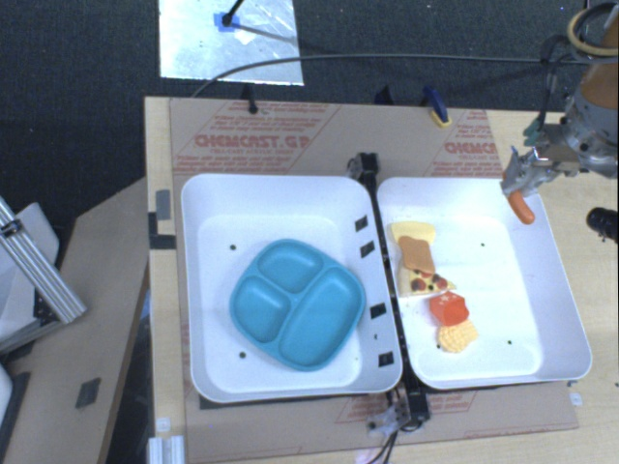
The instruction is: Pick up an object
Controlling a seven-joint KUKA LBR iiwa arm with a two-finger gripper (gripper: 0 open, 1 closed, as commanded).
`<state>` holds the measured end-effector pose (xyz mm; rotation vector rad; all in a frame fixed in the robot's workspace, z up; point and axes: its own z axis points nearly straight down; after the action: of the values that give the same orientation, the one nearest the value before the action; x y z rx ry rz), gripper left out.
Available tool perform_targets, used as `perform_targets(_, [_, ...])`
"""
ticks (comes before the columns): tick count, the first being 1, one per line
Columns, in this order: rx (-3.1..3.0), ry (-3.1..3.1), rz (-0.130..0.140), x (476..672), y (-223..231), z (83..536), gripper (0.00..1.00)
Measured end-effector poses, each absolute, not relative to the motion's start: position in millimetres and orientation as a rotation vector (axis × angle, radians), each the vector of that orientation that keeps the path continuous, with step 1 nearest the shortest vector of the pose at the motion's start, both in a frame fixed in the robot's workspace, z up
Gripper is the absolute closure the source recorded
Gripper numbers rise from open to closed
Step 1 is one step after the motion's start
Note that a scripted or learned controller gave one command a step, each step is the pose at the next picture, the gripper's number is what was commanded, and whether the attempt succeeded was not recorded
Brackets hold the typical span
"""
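My gripper [520,187] hangs over the far right corner of the right bin [542,356], at the end of the grey arm that comes in from the right. A small orange sausage-shaped piece [523,209] sticks out from between its fingers, and the gripper is shut on it above the bin's rim. On the left side of the right bin lie a yellow slice [413,231], a brown piece [418,253], a pizza slice [427,283], a red piece [449,308] and a yellow corn-like piece [456,336].
The left bin [218,230] holds a blue divided plate [298,303]. A black clip strip [375,249] joins the two bins. A blue clamp [438,104] sits on the cardboard behind the right bin. The right half of the right bin's floor is bare white.
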<state>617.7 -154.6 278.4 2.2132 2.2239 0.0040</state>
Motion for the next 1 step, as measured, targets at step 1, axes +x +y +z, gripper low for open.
perform_targets(1, [2.21,2.231,0.003,622.1,-104.0,281.1,1.0])
